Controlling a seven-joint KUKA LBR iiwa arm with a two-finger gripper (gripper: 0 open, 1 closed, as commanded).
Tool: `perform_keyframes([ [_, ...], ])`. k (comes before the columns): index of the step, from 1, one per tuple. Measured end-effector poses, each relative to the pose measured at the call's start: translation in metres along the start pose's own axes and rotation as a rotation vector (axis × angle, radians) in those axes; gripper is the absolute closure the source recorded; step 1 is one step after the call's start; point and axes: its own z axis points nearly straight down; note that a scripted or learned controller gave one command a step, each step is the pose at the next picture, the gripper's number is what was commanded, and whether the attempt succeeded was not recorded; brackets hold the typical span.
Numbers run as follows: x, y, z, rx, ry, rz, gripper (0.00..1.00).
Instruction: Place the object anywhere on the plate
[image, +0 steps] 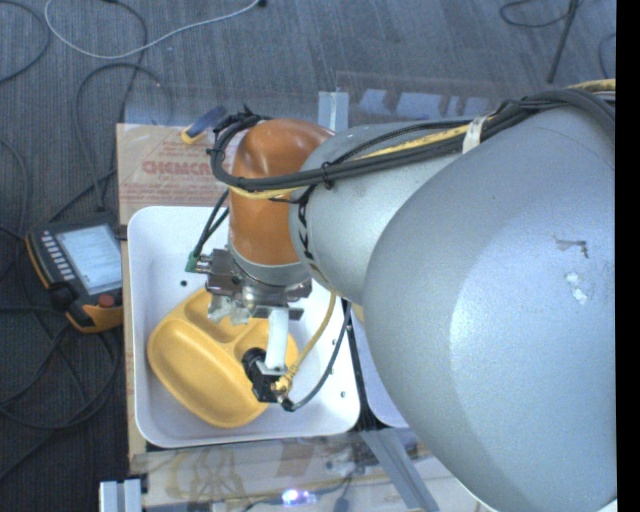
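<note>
A yellow plate (200, 368) lies in the front part of the left white bin (150, 250). My gripper (232, 312) hangs straight down over the plate's upper right edge, under the orange wrist band. The wrist hides its fingertips and whatever may be between them. I see no separate object on the plate or in the bin's bare parts.
The grey arm covers the whole right side of the view, including most of the right bin (375, 395). A handheld control pendant (80, 265) lies on the floor left of the bench. A cardboard sheet (165, 175) lies behind the left bin.
</note>
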Motion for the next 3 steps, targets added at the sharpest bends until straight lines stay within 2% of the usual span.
perform_keyframes([
  [1,0.0229,0.0305,-0.124,-0.006,-0.003,-0.471,1.0],
  [2,0.0231,0.0304,-0.1239,-0.006,-0.003,-0.471,0.0],
  [3,0.0231,0.031,-0.1313,-0.004,-0.008,-0.473,1.0],
])
